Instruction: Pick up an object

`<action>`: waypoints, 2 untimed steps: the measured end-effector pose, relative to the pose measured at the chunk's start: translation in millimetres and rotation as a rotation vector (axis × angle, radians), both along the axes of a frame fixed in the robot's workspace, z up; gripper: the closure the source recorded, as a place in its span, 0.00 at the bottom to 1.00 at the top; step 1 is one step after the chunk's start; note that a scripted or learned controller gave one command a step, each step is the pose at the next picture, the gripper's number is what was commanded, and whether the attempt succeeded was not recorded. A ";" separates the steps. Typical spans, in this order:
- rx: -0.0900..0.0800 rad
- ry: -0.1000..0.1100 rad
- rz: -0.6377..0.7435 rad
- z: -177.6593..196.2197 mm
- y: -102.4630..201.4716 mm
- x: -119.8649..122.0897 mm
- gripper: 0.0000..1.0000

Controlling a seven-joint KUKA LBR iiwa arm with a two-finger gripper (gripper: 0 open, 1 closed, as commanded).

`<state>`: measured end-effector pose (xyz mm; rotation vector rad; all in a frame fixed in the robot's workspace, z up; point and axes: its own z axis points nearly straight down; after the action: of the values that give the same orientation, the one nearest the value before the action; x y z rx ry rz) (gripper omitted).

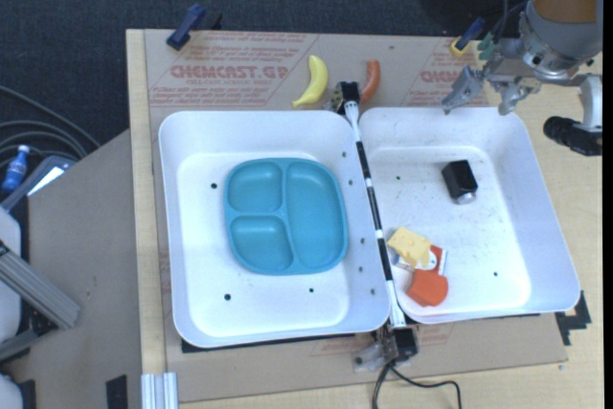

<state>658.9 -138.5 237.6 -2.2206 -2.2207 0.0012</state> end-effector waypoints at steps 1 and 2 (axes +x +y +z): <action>0.001 0.002 -0.001 -119.6 -24.7 6.6 0.00; 0.001 0.002 0.000 -152.8 -44.6 7.2 0.00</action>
<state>666.0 -183.1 84.8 -2.2198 -2.2190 0.0026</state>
